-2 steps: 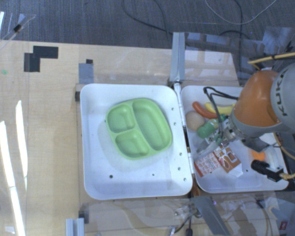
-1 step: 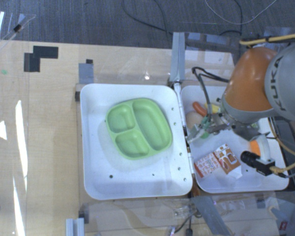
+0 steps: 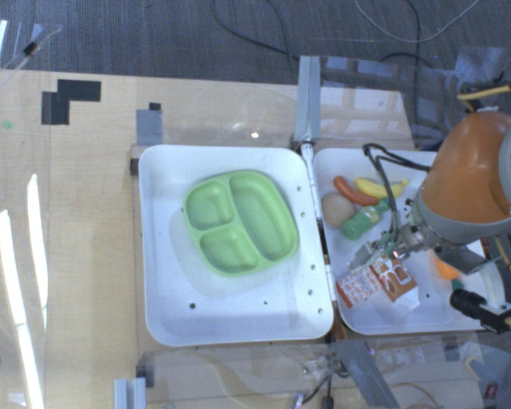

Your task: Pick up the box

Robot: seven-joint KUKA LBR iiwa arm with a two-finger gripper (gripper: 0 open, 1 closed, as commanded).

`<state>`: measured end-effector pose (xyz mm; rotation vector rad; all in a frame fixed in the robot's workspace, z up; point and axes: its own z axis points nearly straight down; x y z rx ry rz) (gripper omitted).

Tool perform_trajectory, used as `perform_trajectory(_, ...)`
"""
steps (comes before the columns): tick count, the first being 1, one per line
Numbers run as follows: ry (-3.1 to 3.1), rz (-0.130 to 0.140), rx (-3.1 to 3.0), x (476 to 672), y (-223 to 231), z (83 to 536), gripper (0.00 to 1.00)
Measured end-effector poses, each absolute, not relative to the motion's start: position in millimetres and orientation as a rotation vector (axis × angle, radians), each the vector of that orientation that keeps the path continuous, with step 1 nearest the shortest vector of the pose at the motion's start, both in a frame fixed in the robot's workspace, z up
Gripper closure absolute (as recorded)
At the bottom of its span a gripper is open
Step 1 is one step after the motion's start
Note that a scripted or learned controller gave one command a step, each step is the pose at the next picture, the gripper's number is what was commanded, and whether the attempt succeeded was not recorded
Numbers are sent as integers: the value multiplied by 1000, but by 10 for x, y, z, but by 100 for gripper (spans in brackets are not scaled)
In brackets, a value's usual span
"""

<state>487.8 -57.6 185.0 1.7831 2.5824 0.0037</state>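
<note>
Orange-and-white, the box (image 3: 376,281) lies flat just below my gripper (image 3: 392,247), its upper edge right at my fingertips, in the right bin (image 3: 409,324). I cannot tell whether I am clenched or released; nothing visibly sits between my tips. To grasp well, I judge I should straddle the box's narrow width and come down squarely, steering clear of the green bottle (image 3: 360,222) just up and left. Print on the box is too blurred to read.
</note>
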Motion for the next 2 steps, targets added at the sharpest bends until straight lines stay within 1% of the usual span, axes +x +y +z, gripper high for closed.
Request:
perform_trajectory(1, 2595, 4, 1766, 4881, 22, 1846, 0)
perform_trajectory(2, 2633, 3, 1710, 4877, -242, 1846, 0)
